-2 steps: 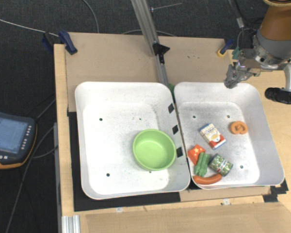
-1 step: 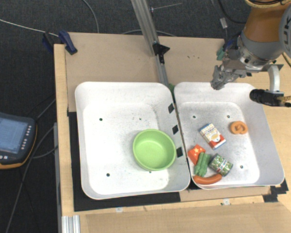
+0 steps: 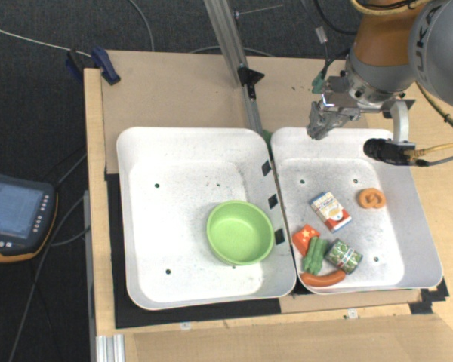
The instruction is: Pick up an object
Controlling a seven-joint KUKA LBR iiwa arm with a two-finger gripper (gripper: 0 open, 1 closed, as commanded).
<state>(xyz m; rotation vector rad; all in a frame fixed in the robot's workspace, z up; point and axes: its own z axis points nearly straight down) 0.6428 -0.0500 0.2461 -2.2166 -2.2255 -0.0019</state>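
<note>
Two shallow white bins sit side by side on a tan bench. The left bin [image 3: 147, 202] holds a green bowl [image 3: 240, 232] near its lower right corner. The right bin [image 3: 408, 232] holds a cluster of small things: a small carton [image 3: 331, 210] near the middle, an orange round piece [image 3: 371, 198] to its right, and toward the lower edge a red piece [image 3: 305, 237], a green vegetable [image 3: 314, 256], a green can [image 3: 343, 256] and an orange sausage [image 3: 322, 279], the last four lying close together or touching. A slanted metal pole [image 3: 228, 32] runs from the top of the frame down to the seam between the bins. A handheld control pad [image 3: 15, 216] lies at the far left. The claw [image 3: 322, 124] hangs over the upper left corner of the right bin, well apart from the cluster, with nothing seen between its tips; how far it is open cannot be told.
</note>
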